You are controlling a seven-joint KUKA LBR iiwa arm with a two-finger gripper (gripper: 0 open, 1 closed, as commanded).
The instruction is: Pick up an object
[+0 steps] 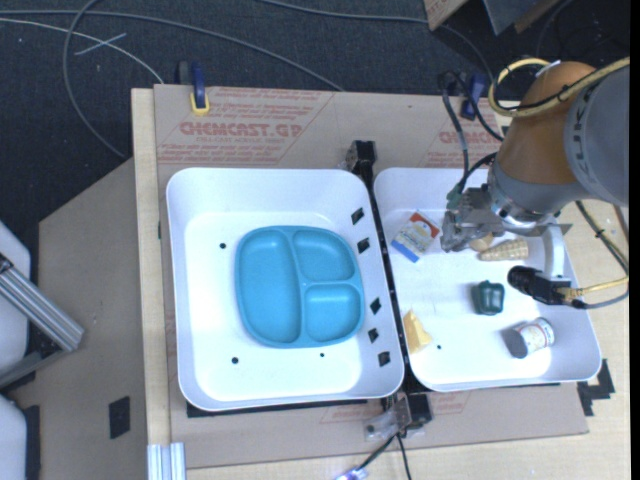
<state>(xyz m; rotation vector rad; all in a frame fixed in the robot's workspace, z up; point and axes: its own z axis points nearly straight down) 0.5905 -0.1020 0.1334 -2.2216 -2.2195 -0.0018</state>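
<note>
two white bins [200,268] on a paper-covered bench [260,118], dark floor; pincer [462,230] state unclear.

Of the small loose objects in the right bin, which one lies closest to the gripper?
The small red, white and blue packet, just left of the gripper. The dark teal block, the grey-and-white cylinder and the yellow wedge lie nearer the camera.
</note>
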